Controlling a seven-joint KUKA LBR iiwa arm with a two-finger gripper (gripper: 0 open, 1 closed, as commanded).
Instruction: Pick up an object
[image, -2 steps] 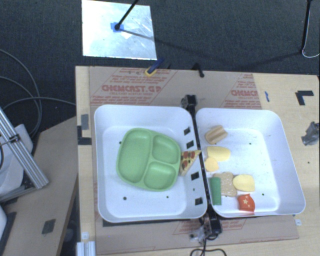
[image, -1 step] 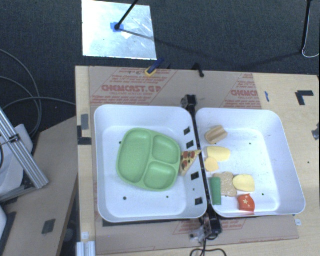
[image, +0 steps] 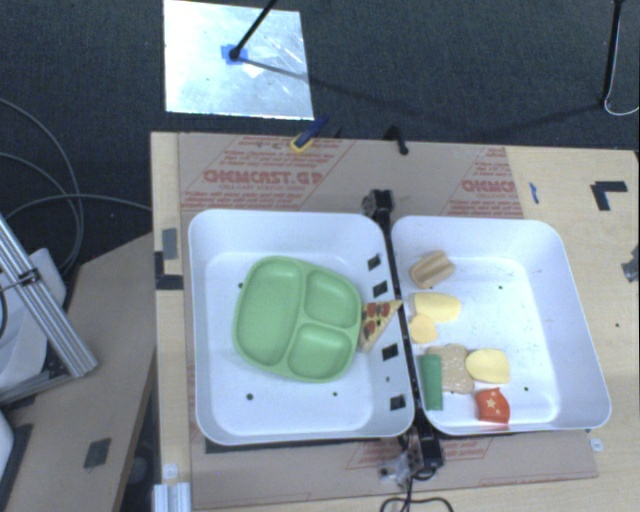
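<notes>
the left bin (image: 215, 300) carries a green divided plate (image: 297, 318), with a pizza slice toy (image: 377, 321) at its right edge against the divider. in the right bin (image: 560, 300) lie a bread roll (image: 432, 267), yellow pieces (image: 437, 306), a green stick (image: 431, 381), a yellow slice (image: 488, 366) and a red piece (image: 492, 405), all near each other. i cannot tell the tool's state. to my eye picking hasn't begun; next comes choosing a piece and descending over it.
</notes>
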